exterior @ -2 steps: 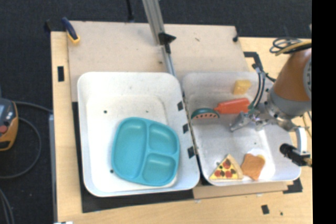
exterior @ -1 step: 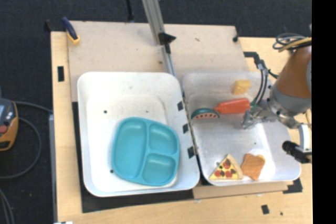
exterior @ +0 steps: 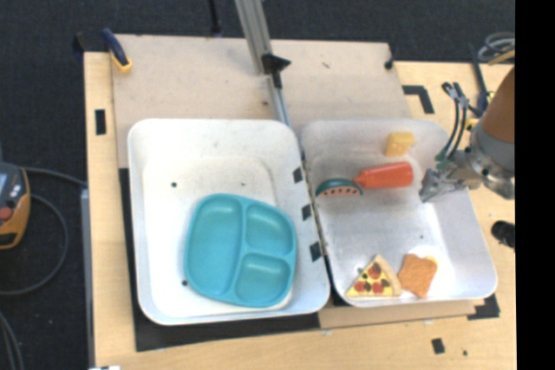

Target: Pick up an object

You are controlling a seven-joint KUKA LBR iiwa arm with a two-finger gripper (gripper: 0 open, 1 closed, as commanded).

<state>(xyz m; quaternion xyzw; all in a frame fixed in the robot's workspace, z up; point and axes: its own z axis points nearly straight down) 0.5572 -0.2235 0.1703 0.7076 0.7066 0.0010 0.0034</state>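
The right bin (exterior: pixel 381 230) holds several toy foods. A yellow block (exterior: pixel 400 143) lies at the back. An orange-red cylinder (exterior: pixel 384 177) lies on its side in the middle, and a watermelon slice (exterior: pixel 338 187) touches its left end. A pizza slice (exterior: pixel 375 279) and an orange toast piece (exterior: pixel 418 274) rest at the front. My gripper (exterior: pixel 438 184) hangs low at the bin's right side, just right of the cylinder and apart from it. Nothing shows in its grasp.
The left bin (exterior: pixel 165 152) holds a blue divided plate (exterior: pixel 240 249). A slanted aluminium post (exterior: pixel 251 13) rises behind the bins. Cables (exterior: pixel 468 100) hang near the arm at the right. The bin rims meet in the middle (exterior: pixel 308 204).
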